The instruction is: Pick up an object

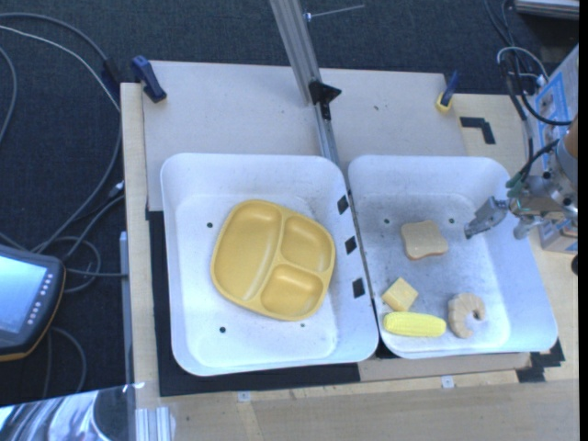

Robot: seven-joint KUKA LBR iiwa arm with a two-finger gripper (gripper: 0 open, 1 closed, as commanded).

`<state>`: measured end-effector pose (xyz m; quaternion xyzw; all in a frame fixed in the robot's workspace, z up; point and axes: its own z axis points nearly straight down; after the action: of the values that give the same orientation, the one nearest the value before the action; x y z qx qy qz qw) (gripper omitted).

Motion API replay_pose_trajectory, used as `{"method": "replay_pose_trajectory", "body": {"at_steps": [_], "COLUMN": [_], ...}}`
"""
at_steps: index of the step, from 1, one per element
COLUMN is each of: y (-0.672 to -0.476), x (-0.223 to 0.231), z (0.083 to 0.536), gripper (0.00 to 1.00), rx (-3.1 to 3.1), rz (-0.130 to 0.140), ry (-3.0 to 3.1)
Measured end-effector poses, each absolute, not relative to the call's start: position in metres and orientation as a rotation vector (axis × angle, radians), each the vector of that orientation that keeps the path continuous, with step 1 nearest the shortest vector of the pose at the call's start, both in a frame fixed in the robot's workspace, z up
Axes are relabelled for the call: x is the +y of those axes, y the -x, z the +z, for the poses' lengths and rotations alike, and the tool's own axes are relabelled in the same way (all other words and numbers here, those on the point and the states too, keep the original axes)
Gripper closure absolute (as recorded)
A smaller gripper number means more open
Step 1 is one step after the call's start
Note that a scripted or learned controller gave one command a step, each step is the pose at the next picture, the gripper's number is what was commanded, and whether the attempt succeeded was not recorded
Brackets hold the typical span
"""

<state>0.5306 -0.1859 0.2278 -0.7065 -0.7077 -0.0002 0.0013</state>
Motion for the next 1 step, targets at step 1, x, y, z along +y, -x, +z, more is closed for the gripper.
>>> {"method": "replay_pose_trajectory", "body": {"at_steps": [1], "y": [-0.5307], "x": [-0.1859], "z": [0.2279], "gripper": [0.0], "rx": [-2.221], "rz": [-0.001], "ry": [2.219]}}
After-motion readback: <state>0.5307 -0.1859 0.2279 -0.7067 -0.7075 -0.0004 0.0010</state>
